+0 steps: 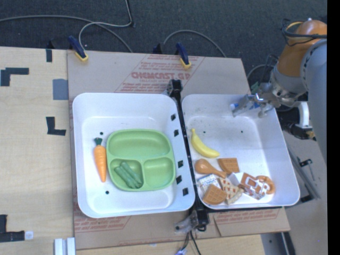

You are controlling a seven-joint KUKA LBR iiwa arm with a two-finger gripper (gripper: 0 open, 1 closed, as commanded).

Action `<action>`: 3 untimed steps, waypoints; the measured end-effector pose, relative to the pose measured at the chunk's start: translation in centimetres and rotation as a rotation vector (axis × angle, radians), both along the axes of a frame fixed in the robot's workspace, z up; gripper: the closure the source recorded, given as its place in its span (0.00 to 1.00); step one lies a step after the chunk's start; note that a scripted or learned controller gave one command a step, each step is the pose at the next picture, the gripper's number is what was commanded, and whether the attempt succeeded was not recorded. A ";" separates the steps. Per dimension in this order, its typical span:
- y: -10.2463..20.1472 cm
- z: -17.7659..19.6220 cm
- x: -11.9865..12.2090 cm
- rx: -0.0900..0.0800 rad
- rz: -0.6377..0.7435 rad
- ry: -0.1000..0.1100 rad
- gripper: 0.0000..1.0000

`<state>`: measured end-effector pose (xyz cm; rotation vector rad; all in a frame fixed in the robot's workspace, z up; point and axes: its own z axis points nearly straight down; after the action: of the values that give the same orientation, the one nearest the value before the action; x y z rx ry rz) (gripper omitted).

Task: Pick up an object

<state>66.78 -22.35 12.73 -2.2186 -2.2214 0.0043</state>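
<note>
Overhead, you look down at a slant on a desk (32, 142) carrying two shallow white bins side by side on a sheet of cardboard (154, 73). Your arm (297, 52), grey with an orange band, reaches in from the right, and its end effector (245, 106) hovers over the upper right part of the right bin (239, 134), near that bin's far rim; nothing is visible in its grip, and you cannot tell how it is set. Below it, in the right bin, a yellow banana (203, 145) lies near the left wall. Closer to the front wall sits a cluster of toy food: a brown spoon-like piece (208, 168), a toast-coloured slice (229, 165), a waffle-like piece (214, 195), and a pretzel (259, 185), all touching or just beside one another. In the left bin (85, 110) rests a green divided plate (141, 160) holding green beans (128, 174) in its lower left compartment. An orange carrot (100, 161) lies just beside the plate's left edge. Two blue-and-yellow clamps (78, 48) grip the cardboard's far edge.
</note>
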 end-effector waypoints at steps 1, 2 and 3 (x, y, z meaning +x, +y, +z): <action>-0.1 4.8 -13.2 0.000 -0.002 -0.002 0.00; 5.2 -4.1 -12.1 0.001 0.000 -0.005 0.00; 5.1 -3.0 -12.0 -0.004 0.000 -0.010 1.00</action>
<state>54.78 -17.29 9.74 -2.2262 -2.2281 -0.0027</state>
